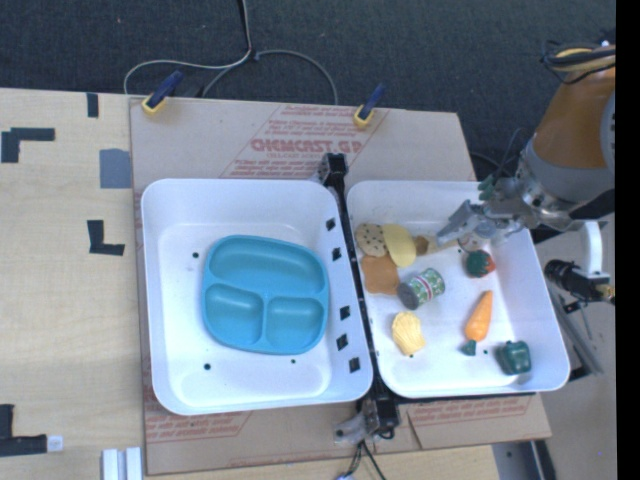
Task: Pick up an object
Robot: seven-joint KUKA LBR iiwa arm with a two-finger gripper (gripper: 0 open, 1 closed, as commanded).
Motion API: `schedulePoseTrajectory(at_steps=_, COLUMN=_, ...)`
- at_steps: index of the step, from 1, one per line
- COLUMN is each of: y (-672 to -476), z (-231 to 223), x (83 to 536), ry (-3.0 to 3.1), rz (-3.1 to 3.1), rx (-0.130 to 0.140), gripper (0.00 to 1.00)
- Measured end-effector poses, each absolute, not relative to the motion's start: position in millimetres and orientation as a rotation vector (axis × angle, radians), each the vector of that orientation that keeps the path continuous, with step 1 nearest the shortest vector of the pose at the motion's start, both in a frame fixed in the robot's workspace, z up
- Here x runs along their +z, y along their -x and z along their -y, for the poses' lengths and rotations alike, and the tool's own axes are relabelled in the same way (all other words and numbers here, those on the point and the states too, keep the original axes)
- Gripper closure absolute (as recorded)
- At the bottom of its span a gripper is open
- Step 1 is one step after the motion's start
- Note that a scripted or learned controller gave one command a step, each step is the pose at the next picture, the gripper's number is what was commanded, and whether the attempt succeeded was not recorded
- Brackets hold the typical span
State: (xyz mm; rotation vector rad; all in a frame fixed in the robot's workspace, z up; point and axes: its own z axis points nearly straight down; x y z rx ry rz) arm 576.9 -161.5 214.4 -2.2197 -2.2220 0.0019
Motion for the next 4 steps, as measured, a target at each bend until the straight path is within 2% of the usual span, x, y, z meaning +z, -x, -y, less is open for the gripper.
schedulePoseTrajectory(at_steps=1, y=-560.2, z=227, x=131, ry=2.223, rz=2.214, rx=0.009, gripper=0.0)
schedulePoseTrajectory(at_steps=2, y=-510.7, z=192, x=84, ry=2.226, rz=2.227, rx=-0.001, gripper=0.0)
schedulePoseTrajectory(at_steps=3, y=-513.5, z=195, x=98, ry=2.231, rz=2.229, rx=-0.001, gripper=1.0)
schedulePoseTrajectory(at_steps=4, y=-524.3, z=126, x=87, ry=2.222, rz=2.231, rx=-0.002, gripper=1.0)
